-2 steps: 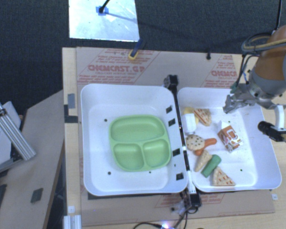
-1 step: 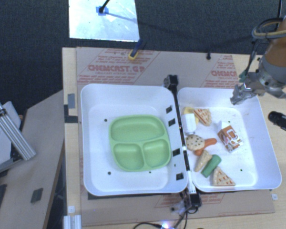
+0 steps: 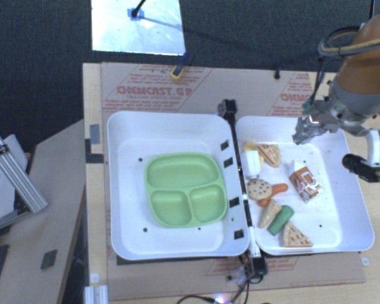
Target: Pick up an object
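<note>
The right white bin [image 3: 351, 230] holds several toy foods. A toast wedge [image 3: 270, 154] and a white block [image 3: 252, 163] lie near its upper left. Below them are a chocolate-chip cookie [image 3: 258, 187] and an orange carrot [image 3: 277, 189]. A brown and white carton [image 3: 305, 183] lies in the middle. A tan bread piece [image 3: 267, 213], a green pickle [image 3: 280, 220] and a second toast wedge [image 3: 296, 236] lie near the front. My gripper [image 3: 307, 132] hangs over the bin's upper part, up and right of the first toast wedge and above the carton, with nothing seen in it.
The left white bin [image 3: 123, 138] bears a green three-part plate [image 3: 183, 189]. A black divider clip strip [image 3: 235, 176] runs between the bins. The arm's grey body and orange band [image 3: 367, 56] come in from the upper right. A black part [image 3: 361, 166] juts over the right bin's rim.
</note>
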Controlling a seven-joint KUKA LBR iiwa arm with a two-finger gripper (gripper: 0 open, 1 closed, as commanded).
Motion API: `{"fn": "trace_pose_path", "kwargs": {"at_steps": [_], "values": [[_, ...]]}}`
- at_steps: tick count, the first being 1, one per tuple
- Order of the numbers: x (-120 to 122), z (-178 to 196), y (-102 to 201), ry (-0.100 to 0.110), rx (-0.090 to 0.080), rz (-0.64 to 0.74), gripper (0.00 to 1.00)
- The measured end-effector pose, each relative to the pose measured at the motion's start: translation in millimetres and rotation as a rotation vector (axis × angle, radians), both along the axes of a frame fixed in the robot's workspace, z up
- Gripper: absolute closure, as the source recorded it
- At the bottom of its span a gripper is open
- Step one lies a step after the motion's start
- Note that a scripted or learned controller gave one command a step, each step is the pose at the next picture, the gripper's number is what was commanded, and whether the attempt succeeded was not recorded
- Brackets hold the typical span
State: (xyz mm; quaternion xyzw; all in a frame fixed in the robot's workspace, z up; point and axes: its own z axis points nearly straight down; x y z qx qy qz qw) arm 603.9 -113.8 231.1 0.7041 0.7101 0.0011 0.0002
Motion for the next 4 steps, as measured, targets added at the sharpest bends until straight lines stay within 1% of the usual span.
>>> {"fn": "trace_pose_path", "kwargs": {"at_steps": [1, 2, 3, 4], "values": [[-14.7, -4.2, 41.0, 0.002, 0.0, 0.0, 1.0], [-39.3, -15.5, 88.8, 0.004, 0.001, 0.001, 1.0], [-61.2, -1.6, 133.9, 0.002, 0.002, 0.001, 1.0], [-78.2, 2.0, 185.9, 0.003, 0.001, 0.002, 1.0]]}}
